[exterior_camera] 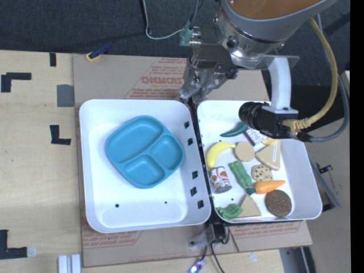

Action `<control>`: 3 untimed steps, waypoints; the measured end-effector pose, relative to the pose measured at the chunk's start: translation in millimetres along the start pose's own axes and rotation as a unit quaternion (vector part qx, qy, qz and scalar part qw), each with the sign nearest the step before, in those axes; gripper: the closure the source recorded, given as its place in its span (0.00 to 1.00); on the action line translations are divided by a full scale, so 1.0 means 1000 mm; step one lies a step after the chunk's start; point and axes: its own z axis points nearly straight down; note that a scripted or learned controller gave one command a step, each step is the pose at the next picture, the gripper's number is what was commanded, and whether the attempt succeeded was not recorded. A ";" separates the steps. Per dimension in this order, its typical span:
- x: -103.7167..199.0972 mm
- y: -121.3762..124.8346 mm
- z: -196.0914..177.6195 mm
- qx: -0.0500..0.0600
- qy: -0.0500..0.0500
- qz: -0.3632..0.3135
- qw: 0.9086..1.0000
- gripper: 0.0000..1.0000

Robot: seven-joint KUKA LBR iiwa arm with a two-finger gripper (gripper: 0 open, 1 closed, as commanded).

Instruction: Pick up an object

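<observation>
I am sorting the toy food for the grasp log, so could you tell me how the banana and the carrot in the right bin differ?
The banana is yellow and curved; the carrot is orange, straight and tapers to a point. The banana lies near the bin's left wall, the carrot nearer the middle, beside the round brown cookie. The banana looks somewhat bigger than the carrot. Both lie flat in the right bin, untouched by the gripper.

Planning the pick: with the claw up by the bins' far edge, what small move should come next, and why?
Probably shift the claw toward the right bin and over the banana. The claw sits above the divider's far end, with nothing between its fingers, and the toy food lies nearer the camera.
</observation>
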 end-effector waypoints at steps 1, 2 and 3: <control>0.061 0.000 0.000 0.000 0.000 0.000 1.000 1.00; 0.056 -0.001 0.172 0.009 -0.005 0.003 1.000 1.00; 0.018 0.001 0.250 0.004 -0.002 0.005 1.000 1.00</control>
